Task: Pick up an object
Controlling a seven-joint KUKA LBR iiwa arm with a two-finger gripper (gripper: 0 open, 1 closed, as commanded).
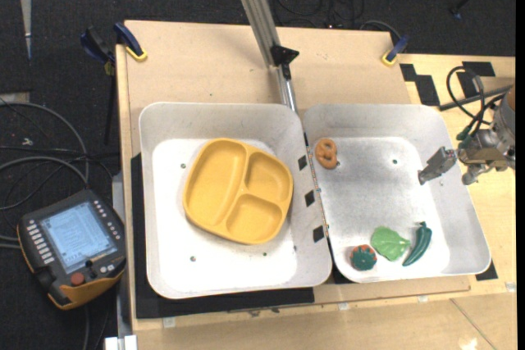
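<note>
Green toys (pixel 399 244) show whole; gripper (pixel 435 166) partly cut off

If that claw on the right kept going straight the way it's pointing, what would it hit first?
The gripper seems to point leftward and down over the right bin. Straight on, it would probably meet bare bin floor first; the orange pretzel-like piece lies farther along, though depth is hard to judge.

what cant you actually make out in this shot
- Pincer, camera view: small and dark at the right bin's edge; whether it is open or shut cannot be told.
- Arm, camera view: cut off by the right edge.
- Teal-and-red object, camera view: too small to identify.
- Orange pretzel-like piece, camera view: too small to be sure what it is.
- Pendant screen, camera view: text too small to read.
</note>
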